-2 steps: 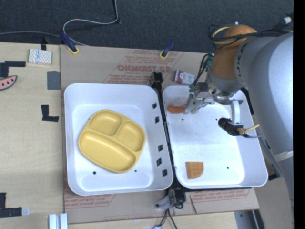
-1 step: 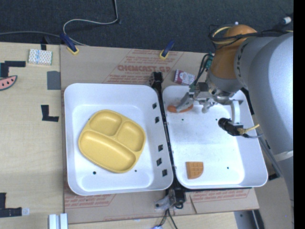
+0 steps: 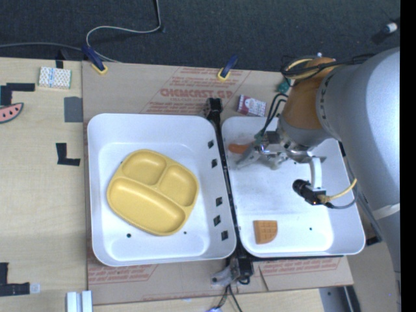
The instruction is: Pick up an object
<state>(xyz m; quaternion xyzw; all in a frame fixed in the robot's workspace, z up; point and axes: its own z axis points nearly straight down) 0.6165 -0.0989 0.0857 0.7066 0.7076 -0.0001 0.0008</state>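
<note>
Reaching into the right bin, the gripper hangs at upper centre beside a small orange-brown piece; whether its jaws are apart, I cannot tell. A waffle-like square sits lower centre. Being so close to the wall, it might nudge the piece away.

1. I see the arm reaching in from the right, over the right bin.
2. Gripper low at that bin's upper left corner, near a small orange piece; contact unclear.
3. Waffle lies flat near the right bin's front edge, well apart from the gripper.
4. Left bin holds a yellow divided plate, lying flat.
5. Small packet on the cardboard behind the bins.
</note>
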